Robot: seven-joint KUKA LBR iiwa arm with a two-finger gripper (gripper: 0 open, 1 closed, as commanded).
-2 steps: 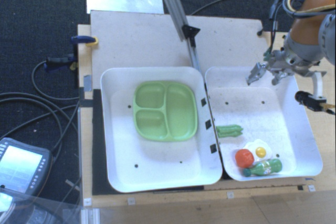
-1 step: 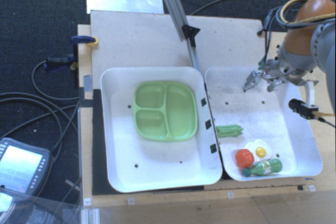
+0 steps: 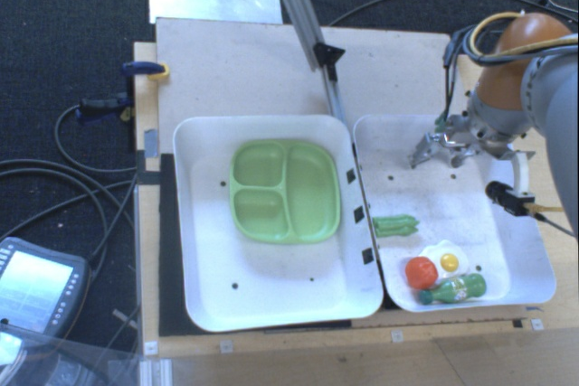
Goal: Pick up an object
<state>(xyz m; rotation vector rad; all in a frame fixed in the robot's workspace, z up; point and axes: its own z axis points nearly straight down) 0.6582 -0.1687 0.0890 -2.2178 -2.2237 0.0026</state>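
Note:
The right bin [image 3: 507, 221] holds a green pea pod [image 3: 395, 225] by its left wall. Near its front edge lie a red tomato [image 3: 421, 272], a fried egg [image 3: 445, 259] and a small green bottle [image 3: 455, 288]. My gripper [image 3: 439, 159] hovers over the far part of this bin, well behind all of these. It stands open, with its fingers [image 3: 419, 158] spread and nothing between them.
A green divided plate [image 3: 285, 192] lies in the left bin [image 3: 204, 267]. A grey camera pole [image 3: 303, 9] slants down to the wall between the bins. Cables and a teach pendant [image 3: 32, 285] lie on the floor at left.

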